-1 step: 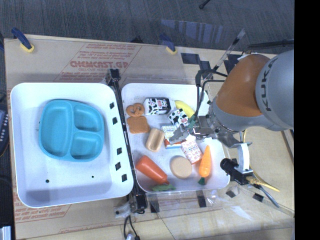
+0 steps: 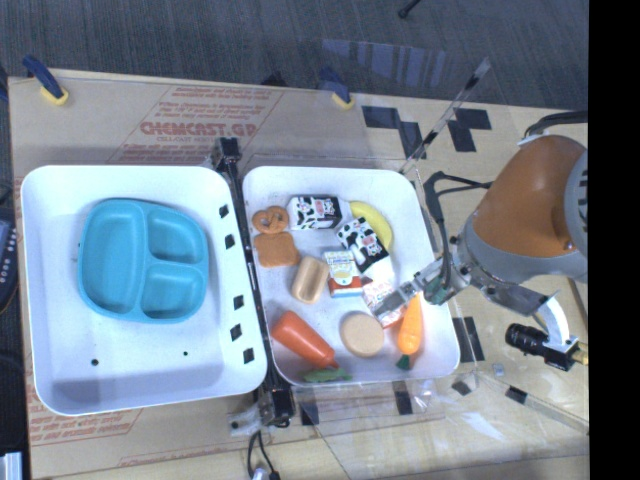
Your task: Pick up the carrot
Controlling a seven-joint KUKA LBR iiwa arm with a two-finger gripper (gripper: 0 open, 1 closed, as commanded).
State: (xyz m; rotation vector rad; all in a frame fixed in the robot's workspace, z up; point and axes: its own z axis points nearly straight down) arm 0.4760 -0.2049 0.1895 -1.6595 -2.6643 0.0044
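Carrot [image 2: 410, 329] lying at the right bin's [image 2: 330, 177] near right corner, gripper [image 2: 428, 290] poised just above its top, opening indiscernible: approach step, a descent and closure presumably next.

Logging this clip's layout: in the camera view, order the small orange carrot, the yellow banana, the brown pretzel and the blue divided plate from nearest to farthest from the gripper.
1. Small orange carrot, right bin, directly beside the gripper.
2. Yellow banana, back right of the same bin.
3. Brown pretzel, back left corner of that bin.
4. Blue divided plate, in the left bin.
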